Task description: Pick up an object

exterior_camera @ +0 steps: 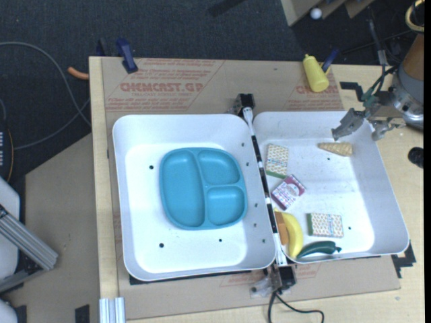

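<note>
approach step: end effector (355,124) hovers empty, fingers spread, wafer piece (335,149) just below-left; next, descend and clench.

Pincer (362,122) hovers at right bin's (387,200) far edge, fingers spread, empty; tan wedge (336,149) just below it.

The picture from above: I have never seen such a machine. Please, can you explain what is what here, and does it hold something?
One camera looks down at a slant on a bench with two shallow white bins. The left bin holds a blue divided plate. The right bin holds small things: a waffle-like wedge, patterned packets, a banana and a green piece. The robot arm enters from the right; its gripper hangs over the right bin near the wedge. I see nothing between its fingers.
</note>
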{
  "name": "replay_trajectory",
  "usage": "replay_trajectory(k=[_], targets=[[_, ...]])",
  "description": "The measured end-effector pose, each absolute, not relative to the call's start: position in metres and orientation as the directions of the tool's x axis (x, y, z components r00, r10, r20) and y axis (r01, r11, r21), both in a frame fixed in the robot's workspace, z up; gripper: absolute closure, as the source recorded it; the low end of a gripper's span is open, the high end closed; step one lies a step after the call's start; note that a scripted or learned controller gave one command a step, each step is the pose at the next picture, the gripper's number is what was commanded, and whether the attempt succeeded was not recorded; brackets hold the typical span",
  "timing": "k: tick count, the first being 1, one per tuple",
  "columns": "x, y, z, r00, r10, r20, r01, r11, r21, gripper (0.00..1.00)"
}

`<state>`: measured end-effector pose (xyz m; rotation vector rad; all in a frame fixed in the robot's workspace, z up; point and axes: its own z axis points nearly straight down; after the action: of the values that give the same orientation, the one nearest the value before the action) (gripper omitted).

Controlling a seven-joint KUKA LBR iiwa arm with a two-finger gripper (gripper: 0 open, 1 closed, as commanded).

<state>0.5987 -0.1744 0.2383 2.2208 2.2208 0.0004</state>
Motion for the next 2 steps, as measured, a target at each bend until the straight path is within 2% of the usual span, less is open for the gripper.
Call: replay_trajectory(k=[1, 2], targets=[[0.633, -0.127, 0.120, -0.001, 1.000, 0.002, 1.000, 0.001, -0.004, 0.00], [0.487, -0.204, 0.184, 0.003, 1.000, 0.000, 1.000, -0.003, -0.002, 0.00]])
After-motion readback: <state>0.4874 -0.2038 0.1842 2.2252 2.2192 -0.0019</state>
